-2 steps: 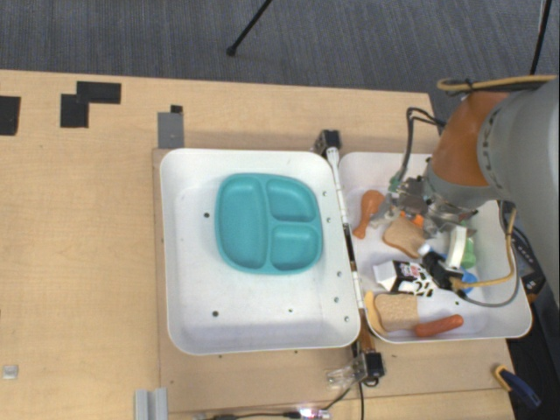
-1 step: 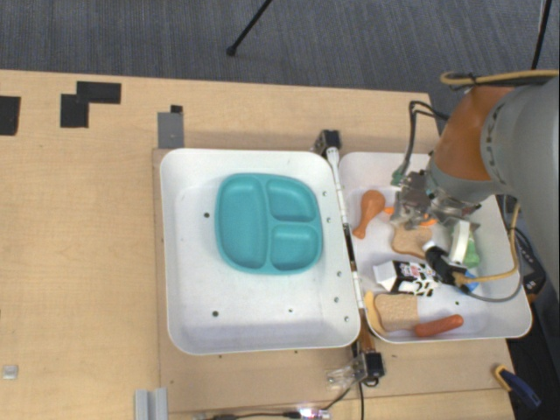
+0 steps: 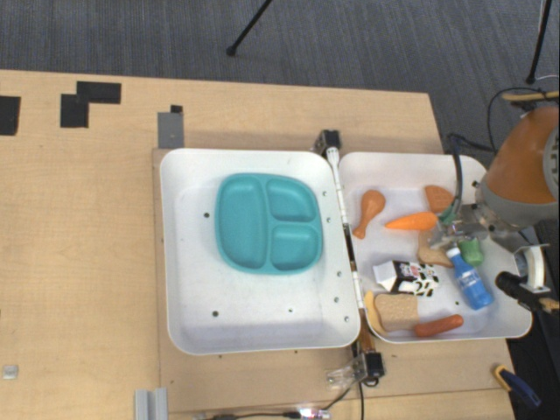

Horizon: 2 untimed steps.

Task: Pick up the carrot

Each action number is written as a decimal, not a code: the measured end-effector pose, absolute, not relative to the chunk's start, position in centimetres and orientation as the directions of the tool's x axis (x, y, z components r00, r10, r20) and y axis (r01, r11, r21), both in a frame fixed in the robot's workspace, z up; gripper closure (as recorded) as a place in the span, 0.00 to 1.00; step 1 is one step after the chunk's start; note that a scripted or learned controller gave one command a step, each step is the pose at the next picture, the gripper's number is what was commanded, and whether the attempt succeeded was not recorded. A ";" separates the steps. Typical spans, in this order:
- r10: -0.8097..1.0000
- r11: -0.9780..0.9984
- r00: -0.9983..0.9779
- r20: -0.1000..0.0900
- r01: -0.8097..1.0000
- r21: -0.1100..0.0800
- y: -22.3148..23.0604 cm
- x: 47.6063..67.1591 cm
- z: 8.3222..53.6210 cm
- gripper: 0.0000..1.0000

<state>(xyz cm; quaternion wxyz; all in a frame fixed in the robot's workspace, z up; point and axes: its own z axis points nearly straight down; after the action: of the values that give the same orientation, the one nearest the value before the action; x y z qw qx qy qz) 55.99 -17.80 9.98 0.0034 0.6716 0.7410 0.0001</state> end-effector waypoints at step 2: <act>0.999 0.049 -0.049 -0.001 0.999 0.006 -9.6 60.2 19.6 0.00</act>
<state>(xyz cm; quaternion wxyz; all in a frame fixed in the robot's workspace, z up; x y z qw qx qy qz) 60.19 -9.63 19.55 0.0023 0.6895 0.7243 0.0020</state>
